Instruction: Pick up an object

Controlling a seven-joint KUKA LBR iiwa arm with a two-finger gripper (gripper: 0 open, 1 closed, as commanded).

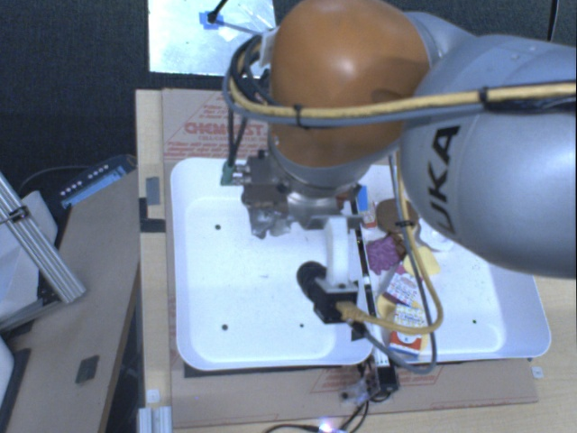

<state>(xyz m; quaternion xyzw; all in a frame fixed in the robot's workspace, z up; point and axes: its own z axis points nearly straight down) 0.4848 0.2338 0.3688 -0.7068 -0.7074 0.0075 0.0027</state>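
Note:
My gripper hangs over the back part of the left white bin, below the orange band of the wrist. Nothing shows between it and the bin floor. The arm hides the back of the right bin. Along that bin's left side lie a purple object, a yellow object, a small white and red packet and a blue object. A brown round thing sits just behind the purple one.
Both bins rest on a cardboard sheet with red print. A shiny foil sheet lies behind the bench. A yellow cable loops down over the divider between the bins. Aluminium rails stand at the left.

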